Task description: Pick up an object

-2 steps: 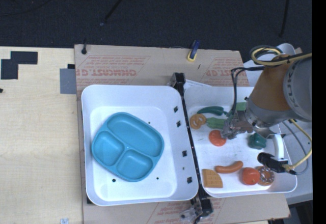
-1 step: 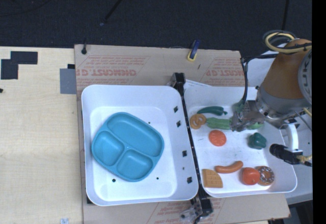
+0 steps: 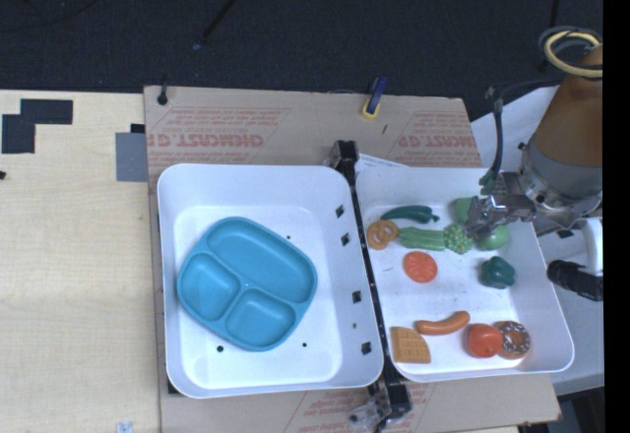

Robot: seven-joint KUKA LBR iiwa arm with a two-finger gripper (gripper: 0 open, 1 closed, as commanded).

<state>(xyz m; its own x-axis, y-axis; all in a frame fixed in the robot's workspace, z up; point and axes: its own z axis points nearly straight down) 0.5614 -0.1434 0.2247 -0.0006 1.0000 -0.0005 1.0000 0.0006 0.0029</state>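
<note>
The pale wooden worktop (image 3: 69,274) carries a printed cardboard sheet (image 3: 256,131). On that sheet two shallow white bins sit touching: the left bin (image 3: 187,367) and, just right of it, the right bin (image 3: 546,342).

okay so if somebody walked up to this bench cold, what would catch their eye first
Probably the big blue divided plate, lying alone in the left bin. Next, the colourful toy food scattered in the right bin: an orange sausage, a red tomato beside a sprinkled donut, and a waffle along the near side. At the far right, the arm's end effector is down among the green vegetables, by the broccoli.
</note>
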